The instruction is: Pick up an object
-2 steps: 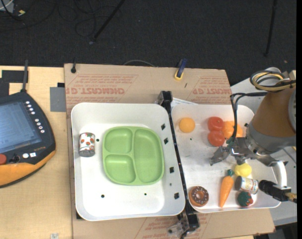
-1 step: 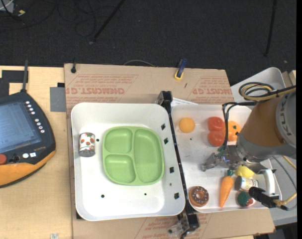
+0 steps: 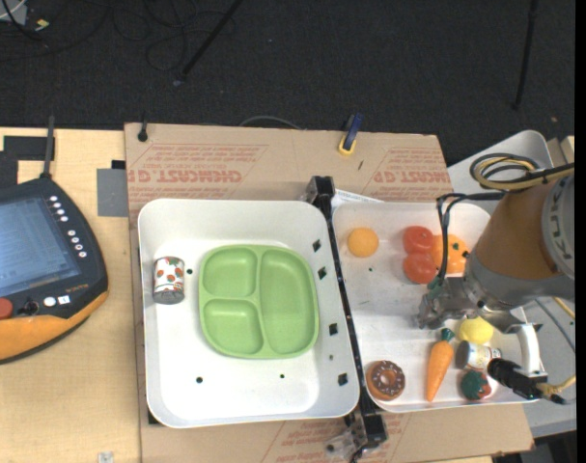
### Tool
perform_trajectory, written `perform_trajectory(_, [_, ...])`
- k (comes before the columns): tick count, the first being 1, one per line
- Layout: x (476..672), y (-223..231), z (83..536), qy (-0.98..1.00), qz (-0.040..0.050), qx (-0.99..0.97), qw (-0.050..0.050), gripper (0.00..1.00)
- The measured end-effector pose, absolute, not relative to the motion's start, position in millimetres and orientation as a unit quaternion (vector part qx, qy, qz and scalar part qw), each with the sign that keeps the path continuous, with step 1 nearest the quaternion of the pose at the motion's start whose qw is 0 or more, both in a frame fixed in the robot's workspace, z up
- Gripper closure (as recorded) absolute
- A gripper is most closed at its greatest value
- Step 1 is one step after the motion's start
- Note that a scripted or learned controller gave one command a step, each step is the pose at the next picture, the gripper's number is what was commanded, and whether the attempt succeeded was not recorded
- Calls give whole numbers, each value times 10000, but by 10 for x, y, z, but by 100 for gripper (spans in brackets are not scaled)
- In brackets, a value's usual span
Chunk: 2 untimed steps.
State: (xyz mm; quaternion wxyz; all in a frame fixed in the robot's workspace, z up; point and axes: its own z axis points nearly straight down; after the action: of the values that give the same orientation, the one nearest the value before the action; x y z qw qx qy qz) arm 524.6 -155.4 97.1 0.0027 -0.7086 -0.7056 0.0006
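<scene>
1. Dark carpet with loose cables runs behind the bench; cardboard [image 3: 273,167] lies flat under both white bins, its print reading upside down to you.
2. Left bin [image 3: 167,365]: a smooth green three-section plate [image 3: 259,300], rounded corners, and a small can [image 3: 168,280] lying at its left, white with red spots.
3. Right bin [image 3: 389,307]: glossy toy food. You have an orange ball [image 3: 363,242] near the divider, two red tomatoes [image 3: 420,254] stacked close, and an orange piece behind them, partly hidden by the arm.
4. Carrot [image 3: 438,368]: tapered cone, long axis nearly vertical in the view, tip toward the near rim, green stub toward the gripper. It sits near the bin's front, between the donut [image 3: 385,379] and a red-green berry [image 3: 476,384].
5. Yellow lemon [image 3: 477,331] lies just beside the carrot's top.
6. Gripper [image 3: 445,309]: low over the bin, just above the carrot's stub. Dark metal blurs together, so you cannot tell how far the claw is spread or whether it grips anything.
7. Pendant [image 3: 32,273] at the left is cut by the frame edge.
</scene>
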Motion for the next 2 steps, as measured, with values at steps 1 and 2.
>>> perform_trajectory(1, [5239, -1577, 1595, -7071, -3, -7071, -4, 100])
perform_trajectory(2, [5307, -1670, 2139, -7069, -1, -7073, -6, 100])
